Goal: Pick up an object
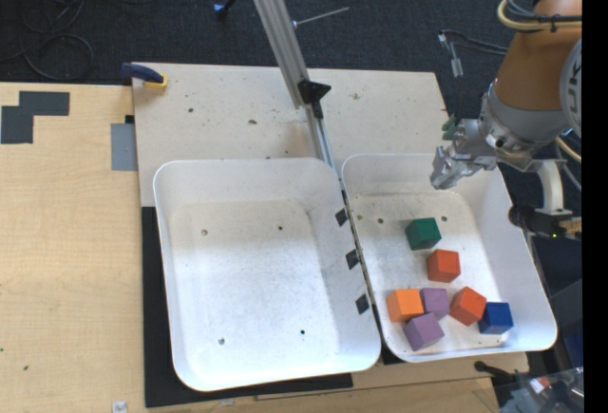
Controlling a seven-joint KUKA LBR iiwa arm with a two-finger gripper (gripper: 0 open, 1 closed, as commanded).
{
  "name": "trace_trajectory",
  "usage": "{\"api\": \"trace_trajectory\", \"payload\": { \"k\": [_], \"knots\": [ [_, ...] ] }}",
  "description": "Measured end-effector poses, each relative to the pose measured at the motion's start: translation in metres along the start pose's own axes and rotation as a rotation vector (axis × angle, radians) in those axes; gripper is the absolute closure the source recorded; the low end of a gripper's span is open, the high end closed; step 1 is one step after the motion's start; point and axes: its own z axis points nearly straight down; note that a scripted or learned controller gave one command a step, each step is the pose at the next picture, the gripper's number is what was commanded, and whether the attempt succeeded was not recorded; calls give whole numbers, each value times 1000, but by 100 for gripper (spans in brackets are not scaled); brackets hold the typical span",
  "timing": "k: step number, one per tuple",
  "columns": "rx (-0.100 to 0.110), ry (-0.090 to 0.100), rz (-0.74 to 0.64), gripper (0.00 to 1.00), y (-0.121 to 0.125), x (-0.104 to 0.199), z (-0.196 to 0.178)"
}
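Several small blocks lie in the right bin [372, 176]: a green cube [424, 233], a red cube [443, 264], an orange cube [406, 304], two purple cubes [425, 330], another red-orange cube [467, 305] and a blue cube [497, 316]. My gripper [445, 172] hangs over the far part of the right bin, above and behind the green cube, touching none of the blocks. Nothing is seen between its fingers.
The left bin [180, 183] sits beside the right one, with black clips [350, 257] along the shared wall. A slanted aluminium bar [285, 41] rises behind the bins. A blue and yellow clamp [144, 74] lies at the bench's far left corner.
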Motion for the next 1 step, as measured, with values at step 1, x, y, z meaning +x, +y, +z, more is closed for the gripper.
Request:
{"api": "trace_trajectory", "payload": {
  "k": [1],
  "knots": [
    [0,0,0,100,1,-2,-53]
  ]
}}
